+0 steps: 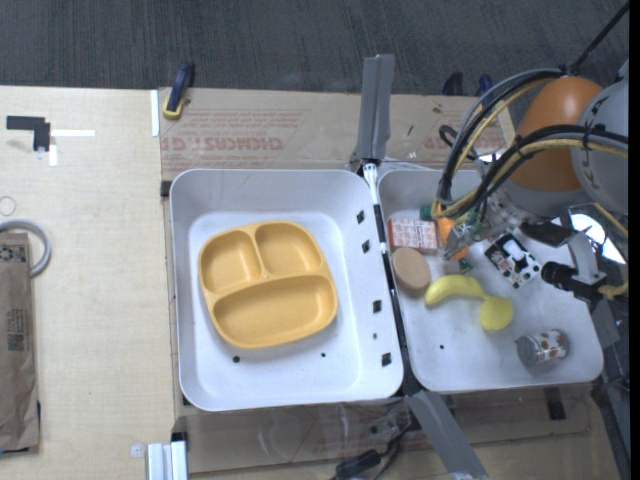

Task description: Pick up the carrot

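The carrot [452,234] shows as a small orange piece with a green end in the right bin [575,368], near the bin's back left. It lies just right of a red and white packet [412,233]. My gripper [470,238] hangs low over the carrot, reaching in from the right under a bundle of cables. The gripper's body hides most of the carrot, and I cannot make out whether they touch.
In the right bin, a tan oval item [410,270], a banana [455,289], a yellow lemon-like fruit [496,314] and a small can [542,347] lie in front of the gripper. The left bin [190,368] holds a yellow divided plate [222,320].
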Robot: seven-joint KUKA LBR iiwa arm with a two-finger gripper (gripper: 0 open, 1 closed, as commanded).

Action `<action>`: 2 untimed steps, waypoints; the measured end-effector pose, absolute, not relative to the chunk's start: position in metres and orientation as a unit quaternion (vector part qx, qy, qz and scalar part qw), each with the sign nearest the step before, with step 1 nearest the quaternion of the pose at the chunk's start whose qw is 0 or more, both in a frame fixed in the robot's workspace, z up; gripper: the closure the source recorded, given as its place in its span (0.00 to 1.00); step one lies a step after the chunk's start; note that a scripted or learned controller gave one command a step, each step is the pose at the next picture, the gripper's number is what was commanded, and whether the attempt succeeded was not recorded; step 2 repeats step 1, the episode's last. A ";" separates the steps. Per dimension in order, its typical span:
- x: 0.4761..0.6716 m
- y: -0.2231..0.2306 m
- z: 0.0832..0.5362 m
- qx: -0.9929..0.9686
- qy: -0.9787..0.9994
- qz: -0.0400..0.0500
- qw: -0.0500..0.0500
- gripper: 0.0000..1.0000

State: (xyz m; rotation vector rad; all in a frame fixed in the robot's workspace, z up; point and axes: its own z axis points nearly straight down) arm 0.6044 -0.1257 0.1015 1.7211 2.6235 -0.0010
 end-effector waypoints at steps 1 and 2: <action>0.652 -0.116 0.233 0.485 0.875 0.000 0.002 1.00; 0.652 -0.116 0.233 0.485 0.875 0.000 0.002 1.00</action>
